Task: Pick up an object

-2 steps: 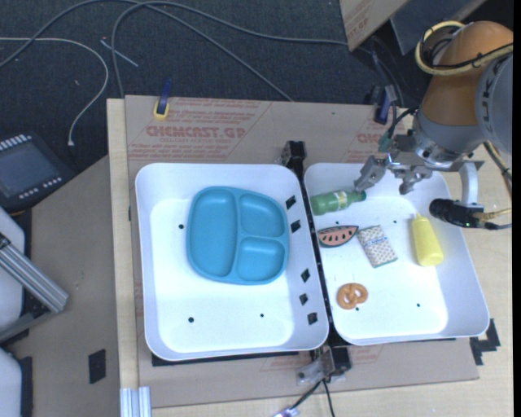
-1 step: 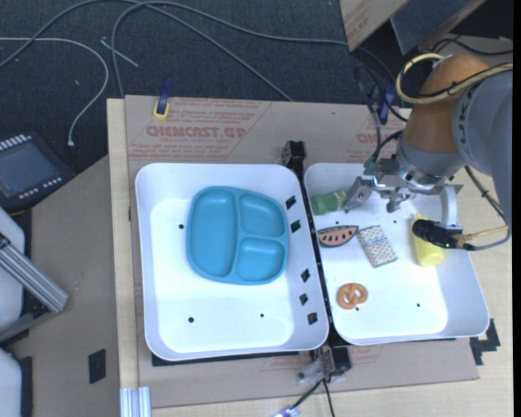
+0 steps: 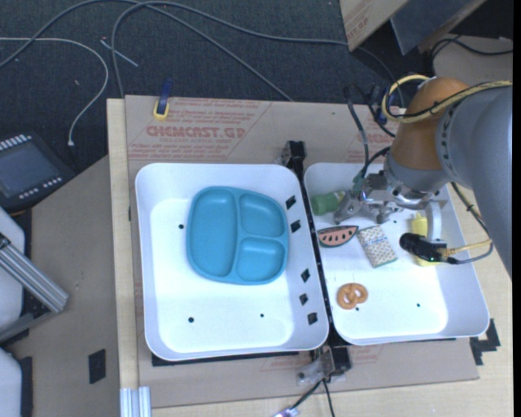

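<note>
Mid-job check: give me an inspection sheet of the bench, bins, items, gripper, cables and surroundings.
Surface: cardboard-topped bench bearing left bin and right bin, side by side.
Job's things: in the right bin, watermelon slice, pretzel, speckled block, green item, yellow piece.
Clutter: blue divided plate in the left bin.
Gripper: gripper low at the right bin's far end; finger state unclear.
Cables: yellow and black cables at the wrist; white cables on the floor.
Surroundings: dark carpet, cardboard box.

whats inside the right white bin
In the right white bin: a watermelon-slice toy, speckled block, brown pretzel and green piece. The pincer covers its far part.
</note>
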Available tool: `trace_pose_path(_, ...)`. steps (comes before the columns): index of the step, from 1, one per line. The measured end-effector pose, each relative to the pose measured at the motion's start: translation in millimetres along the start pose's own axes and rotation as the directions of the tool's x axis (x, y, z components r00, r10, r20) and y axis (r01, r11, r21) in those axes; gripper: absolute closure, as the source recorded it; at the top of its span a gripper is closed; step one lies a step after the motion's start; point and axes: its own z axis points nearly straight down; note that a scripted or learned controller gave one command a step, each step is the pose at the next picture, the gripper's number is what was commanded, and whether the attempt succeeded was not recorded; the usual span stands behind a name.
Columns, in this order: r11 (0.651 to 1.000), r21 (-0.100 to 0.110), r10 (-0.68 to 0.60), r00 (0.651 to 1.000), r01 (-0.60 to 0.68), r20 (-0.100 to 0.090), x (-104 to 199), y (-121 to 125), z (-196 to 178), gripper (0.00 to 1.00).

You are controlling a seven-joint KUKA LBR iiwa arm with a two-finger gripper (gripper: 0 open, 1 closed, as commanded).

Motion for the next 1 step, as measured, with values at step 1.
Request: trace_pose_path(1, 1.0, -0.007, 0.0, 1.0, 0.0, -0.001, 0.2, 2.0, -14.7, 1.0)
